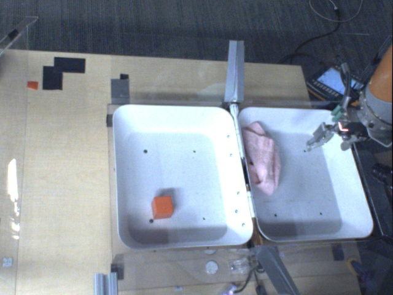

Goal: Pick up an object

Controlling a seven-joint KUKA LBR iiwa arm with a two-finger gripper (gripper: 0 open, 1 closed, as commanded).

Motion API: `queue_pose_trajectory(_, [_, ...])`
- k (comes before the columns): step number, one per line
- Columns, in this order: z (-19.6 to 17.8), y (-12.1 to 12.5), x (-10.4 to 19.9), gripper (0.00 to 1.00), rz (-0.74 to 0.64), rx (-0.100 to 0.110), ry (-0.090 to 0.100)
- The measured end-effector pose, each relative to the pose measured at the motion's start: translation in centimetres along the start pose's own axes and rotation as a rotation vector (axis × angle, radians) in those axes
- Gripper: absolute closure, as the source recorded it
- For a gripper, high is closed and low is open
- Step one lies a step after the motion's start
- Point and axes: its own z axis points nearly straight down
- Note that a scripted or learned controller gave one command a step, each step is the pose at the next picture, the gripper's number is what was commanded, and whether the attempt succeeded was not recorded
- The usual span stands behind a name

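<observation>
Pink cloth (262, 157) lay crumpled against the left wall of the right bin (344, 229), left of the gripper (319, 138) and slightly nearer to us.

We saw the cloth's long axis running far to near along the divider between the bins, soft and folded, with a lumpy outline. We judged it the closer candidate, since the gripper hovered over the same bin's far right part, well apart from it; a move leftward and down looked necessary. We could make out thin metallic fingers pointing left, yet we could not tell whether the jaws stood apart or together. Nothing sat between them. An orange block (163, 207), small and hard-edged, rested in the left bin (123, 165), near its front.
</observation>
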Motion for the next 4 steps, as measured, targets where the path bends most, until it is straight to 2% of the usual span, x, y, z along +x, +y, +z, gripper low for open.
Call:
queue_pose_trajectory(1, [15.5, 2.9, 1.2, 0.0, -0.038, -0.005, -0.001])
queue_pose_trajectory(2, [9.5, 2.1, 3.1, 0.0, 0.006, -0.006, -0.001])
queue_pose_trajectory(3, [16.2, 6.0, 4.3, 0.0, -0.25, -0.014, -0.003])
queue_pose_trajectory(4, [16.2, 8.3, 4.3, 0.0, -0.309, -0.015, -0.004])
